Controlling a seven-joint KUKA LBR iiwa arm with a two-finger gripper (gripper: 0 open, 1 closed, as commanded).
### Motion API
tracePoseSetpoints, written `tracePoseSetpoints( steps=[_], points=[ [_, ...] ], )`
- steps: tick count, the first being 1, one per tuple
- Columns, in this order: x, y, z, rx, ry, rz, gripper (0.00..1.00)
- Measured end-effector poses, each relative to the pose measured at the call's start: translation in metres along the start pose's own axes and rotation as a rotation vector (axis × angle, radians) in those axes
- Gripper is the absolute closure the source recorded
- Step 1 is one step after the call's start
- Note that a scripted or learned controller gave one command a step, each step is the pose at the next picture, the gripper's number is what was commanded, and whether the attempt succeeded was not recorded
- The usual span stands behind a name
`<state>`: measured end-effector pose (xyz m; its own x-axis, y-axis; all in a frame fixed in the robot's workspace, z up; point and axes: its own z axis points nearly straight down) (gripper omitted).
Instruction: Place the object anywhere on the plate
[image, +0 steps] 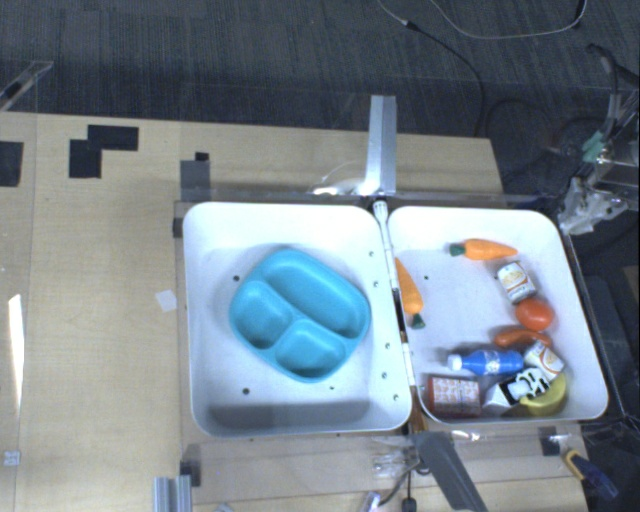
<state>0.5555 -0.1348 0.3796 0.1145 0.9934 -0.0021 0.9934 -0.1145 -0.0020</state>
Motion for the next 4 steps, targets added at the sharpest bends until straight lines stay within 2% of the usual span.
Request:
tracePoseSetpoints(
  steps=[1, 2, 3, 4],
  points=[
    [0.039, -0.032, 0.138, 0.002, 0.002, -0.183, 1.0],
    [0.093, -0.037, 0.199, 0.003, 0.003, -0.337, 1.0],
    [0.151, -0.073, 0.167, 0.0, 0.003, -0.83, 1.0],
    [0.23, -0.095, 0.199, 0.002, 0.003, -0.849, 1.0]
  ],
)
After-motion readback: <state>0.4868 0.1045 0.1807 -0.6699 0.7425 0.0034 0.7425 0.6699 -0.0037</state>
